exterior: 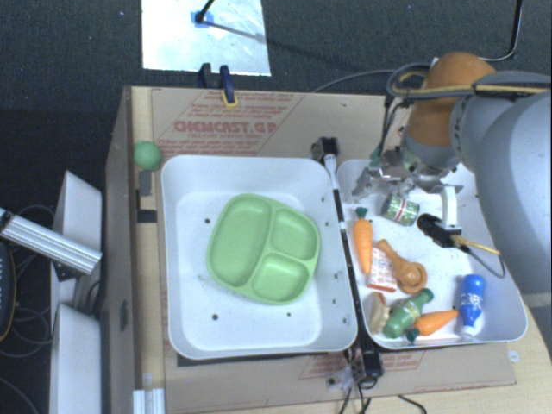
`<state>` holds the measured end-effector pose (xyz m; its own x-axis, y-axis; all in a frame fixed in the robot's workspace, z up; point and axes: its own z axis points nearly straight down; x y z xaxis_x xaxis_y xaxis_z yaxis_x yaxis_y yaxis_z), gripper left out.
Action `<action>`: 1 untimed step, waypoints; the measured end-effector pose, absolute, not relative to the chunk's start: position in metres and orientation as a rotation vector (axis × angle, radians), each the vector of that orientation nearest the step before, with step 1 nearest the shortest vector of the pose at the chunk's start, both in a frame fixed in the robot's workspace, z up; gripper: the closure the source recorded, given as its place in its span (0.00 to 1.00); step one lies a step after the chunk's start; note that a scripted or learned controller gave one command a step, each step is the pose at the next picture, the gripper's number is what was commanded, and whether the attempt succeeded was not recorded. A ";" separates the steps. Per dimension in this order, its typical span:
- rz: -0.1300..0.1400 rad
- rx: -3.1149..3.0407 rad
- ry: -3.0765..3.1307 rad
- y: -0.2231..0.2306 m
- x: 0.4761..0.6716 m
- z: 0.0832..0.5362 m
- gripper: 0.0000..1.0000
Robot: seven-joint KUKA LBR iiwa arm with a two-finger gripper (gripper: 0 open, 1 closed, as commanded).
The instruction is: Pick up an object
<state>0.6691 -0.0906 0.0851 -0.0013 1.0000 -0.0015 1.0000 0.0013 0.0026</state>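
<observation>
- While the left bin [191, 317] carries a green divided plate [263, 248] at its centre, you have bare white floor all round that plate, out to every rim.
- The right bin [447, 270] is tighter. Its 6 o'clock end is packed with small things, and the free floor is a patch in the middle toward 3 o'clock.
- The arm [509, 153] reaches in from 3 o'clock and covers that bin's 1-to-3 o'clock corner, with its orange band [448, 84] above the far rim and the wrist turned downward.
- The gripper [388, 178] hangs over the right bin's 12 o'clock end, near the wall between the bins. You cannot tell whether it is spread or pressed together.
- A carrot [363, 241] lies along the 9 o'clock wall, leaf end at 12 and tip at 6.
- The small can [402, 209] lies on its side just at the gripper's 5 o'clock, with its long axis running roughly 10 to 4. You cannot tell whether the two touch.
</observation>
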 end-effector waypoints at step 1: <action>0.001 2.218 2.220 -0.094 0.669 0.085 0.00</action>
